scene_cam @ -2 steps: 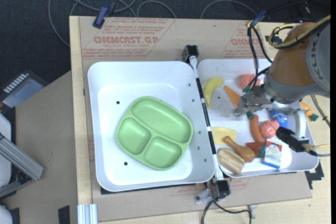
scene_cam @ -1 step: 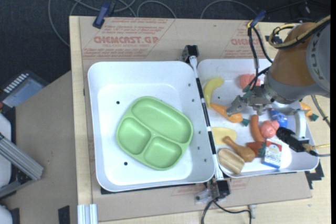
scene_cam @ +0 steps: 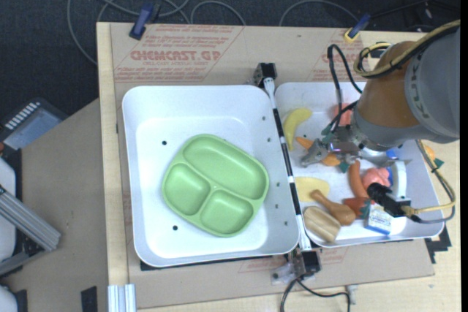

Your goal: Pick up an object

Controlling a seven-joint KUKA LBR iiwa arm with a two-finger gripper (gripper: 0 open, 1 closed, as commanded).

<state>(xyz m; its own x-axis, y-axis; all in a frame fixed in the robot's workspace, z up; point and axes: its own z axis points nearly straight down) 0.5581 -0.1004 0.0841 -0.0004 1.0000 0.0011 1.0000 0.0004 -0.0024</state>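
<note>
The right bin (scene_cam: 307, 93) holds several toy foods. A yellow banana (scene_cam: 297, 123) lies near its left wall. Toward the front sit a pale yellow slice (scene_cam: 310, 185), a brown drumstick-shaped piece (scene_cam: 333, 204) and a round tan piece (scene_cam: 322, 224). An orange sausage-like piece (scene_cam: 356, 178) and a pink piece (scene_cam: 377, 177) lie beside them. My gripper (scene_cam: 320, 149) hangs low over the middle of this bin, just right of the banana and above the pale slice. The grey and orange arm (scene_cam: 398, 102) hides the bin's back right part. I see nothing clearly held.
The left bin (scene_cam: 146, 109) carries a green divided plate (scene_cam: 213, 184). A blue and white packet (scene_cam: 379, 219) and a white tube (scene_cam: 399, 177) lie at the right bin's front right. Black cables (scene_cam: 338, 77) loop from the arm over the bin's back edge.
</note>
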